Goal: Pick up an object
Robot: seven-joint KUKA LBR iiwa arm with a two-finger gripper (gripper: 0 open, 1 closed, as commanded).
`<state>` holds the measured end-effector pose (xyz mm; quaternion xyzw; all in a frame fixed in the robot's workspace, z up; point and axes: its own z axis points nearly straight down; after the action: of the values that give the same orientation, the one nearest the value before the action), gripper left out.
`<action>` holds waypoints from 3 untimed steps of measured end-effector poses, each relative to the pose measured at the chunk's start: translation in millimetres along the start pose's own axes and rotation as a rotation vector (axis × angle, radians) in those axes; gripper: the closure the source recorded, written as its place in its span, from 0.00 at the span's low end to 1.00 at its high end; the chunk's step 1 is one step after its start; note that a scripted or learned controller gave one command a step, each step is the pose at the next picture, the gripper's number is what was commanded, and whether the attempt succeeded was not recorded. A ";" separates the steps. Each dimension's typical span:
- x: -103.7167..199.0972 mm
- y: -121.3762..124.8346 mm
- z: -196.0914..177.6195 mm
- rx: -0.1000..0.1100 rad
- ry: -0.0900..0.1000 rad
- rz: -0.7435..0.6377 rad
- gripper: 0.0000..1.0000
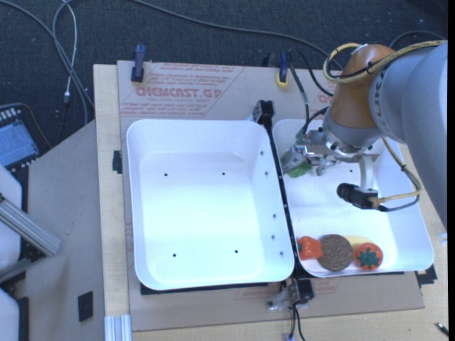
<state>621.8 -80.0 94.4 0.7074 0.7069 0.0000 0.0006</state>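
Along the near edge of the right bin (419, 251) lies a small cluster of toy food: a round brown cookie-like disc (335, 252) in the middle, a red piece (309, 247) touching it on the side toward the divider, and a red strawberry-like piece with a green top (368, 256) on its other side, with a sliver of pale yellow (357, 241) showing behind them. These pieces sit well apart from the gripper (307, 156), which hangs over the far part of the same bin, close to the wall that it shares with the left bin (206, 212). A greenish object (295, 165) lies right at the gripper, beside that shared wall near the bin's far left corner; it appears to touch the metal of the hand, but whether it sits between the fingers cannot be told, nor whether the fingers are spread or pressed together. The grey arm (416, 98) with its orange band (359, 91) comes in from the right over the far right corner of the bench. A black cable part (355, 194) hangs under the wrist above the middle of the right bin. Both bins rest on a brown board (181, 91) with red lettering, held at its far edge by blue clamps (138, 59).
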 end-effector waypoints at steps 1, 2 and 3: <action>-31.7 22.9 6.8 0.001 0.000 0.001 0.00; -88.8 -18.8 6.3 0.001 -0.001 0.003 0.00; -4.4 -56.5 6.6 0.001 0.003 -0.006 0.00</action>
<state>565.3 -84.4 87.8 0.7051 0.7091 0.0008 -0.0008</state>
